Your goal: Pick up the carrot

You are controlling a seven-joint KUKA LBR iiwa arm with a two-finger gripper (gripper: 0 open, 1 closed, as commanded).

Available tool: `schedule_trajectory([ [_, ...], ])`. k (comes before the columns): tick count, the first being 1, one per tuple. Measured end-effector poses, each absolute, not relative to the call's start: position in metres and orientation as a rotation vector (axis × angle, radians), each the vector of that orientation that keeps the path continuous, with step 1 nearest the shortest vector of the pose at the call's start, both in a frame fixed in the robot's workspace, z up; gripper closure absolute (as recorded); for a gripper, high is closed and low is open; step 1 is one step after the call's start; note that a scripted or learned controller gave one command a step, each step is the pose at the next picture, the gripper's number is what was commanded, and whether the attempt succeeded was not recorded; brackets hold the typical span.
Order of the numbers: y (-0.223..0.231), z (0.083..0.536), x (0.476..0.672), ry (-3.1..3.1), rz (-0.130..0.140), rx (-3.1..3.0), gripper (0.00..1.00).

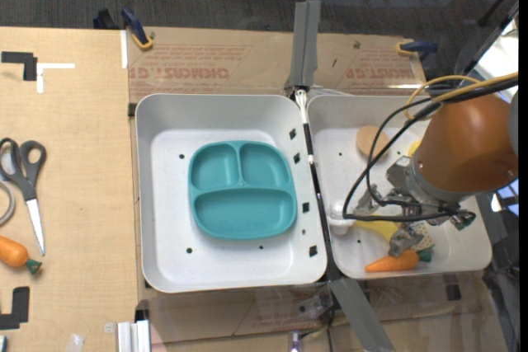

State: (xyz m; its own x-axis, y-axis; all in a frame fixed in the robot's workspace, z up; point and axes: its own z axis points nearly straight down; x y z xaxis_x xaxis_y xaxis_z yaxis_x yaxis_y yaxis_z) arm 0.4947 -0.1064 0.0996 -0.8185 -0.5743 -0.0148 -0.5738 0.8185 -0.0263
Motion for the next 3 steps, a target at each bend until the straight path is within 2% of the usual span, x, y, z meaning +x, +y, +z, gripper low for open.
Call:
schedule_trajectory([
  [2, -0.130, 0.098, 0.494, 2.964, -0.014, -0.958, 0.00],
  [3, -0.209, 0.112, 0.493, 3.120, -0.006, -0.239, 0.00],
])
